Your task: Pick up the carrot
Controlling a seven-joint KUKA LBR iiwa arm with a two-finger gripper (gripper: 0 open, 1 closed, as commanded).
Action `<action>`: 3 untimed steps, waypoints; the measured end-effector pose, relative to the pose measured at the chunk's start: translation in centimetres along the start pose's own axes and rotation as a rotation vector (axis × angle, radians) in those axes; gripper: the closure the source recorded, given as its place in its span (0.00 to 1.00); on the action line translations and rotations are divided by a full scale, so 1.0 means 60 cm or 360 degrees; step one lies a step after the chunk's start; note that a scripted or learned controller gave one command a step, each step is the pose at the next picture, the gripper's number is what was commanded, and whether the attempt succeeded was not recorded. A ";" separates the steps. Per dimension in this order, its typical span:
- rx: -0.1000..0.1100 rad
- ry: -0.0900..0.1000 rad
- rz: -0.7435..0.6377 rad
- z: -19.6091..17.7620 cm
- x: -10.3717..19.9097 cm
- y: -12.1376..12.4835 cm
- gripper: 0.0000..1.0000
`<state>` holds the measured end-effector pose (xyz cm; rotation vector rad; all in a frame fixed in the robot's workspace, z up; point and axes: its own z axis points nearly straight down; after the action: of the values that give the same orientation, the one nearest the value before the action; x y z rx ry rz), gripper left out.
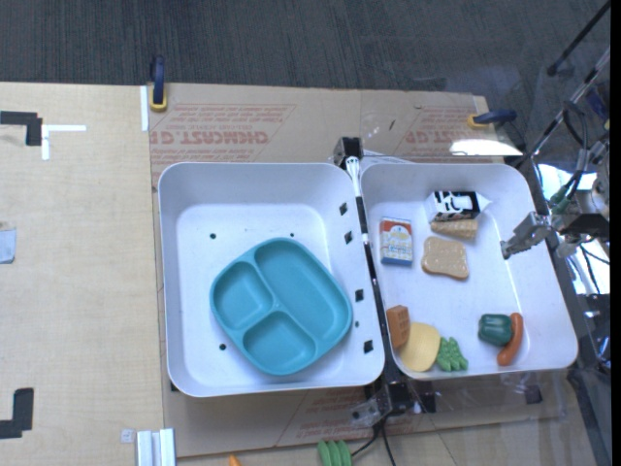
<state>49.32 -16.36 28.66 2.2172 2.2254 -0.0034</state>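
Observation:
The carrot (511, 340) is a slim orange stick lying near the front right corner of the right bin (555, 289). It touches the right side of a dark green pepper (494, 329). My gripper (526, 234) hangs over the right bin's right wall, well behind the carrot and a little to its right. Nothing shows in its grasp.
The right bin also holds a black-and-white pack (454, 202), two bread slices (446, 258), a small red-and-blue box (396, 242), an orange-brown block (398, 325), a yellow disc (421, 348) and a leafy green piece (450, 355). A teal divided plate (280, 306) lies in the left bin (184, 260).

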 end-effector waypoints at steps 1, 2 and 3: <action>0.0002 0.0004 -0.0209 0.210 0.087 -0.024 0.00; -0.0001 0.0004 -0.0388 0.326 0.115 -0.024 0.00; -0.0004 0.0003 -0.0373 0.311 0.113 -0.022 1.00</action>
<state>47.97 -9.62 10.00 1.9412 2.4693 0.0016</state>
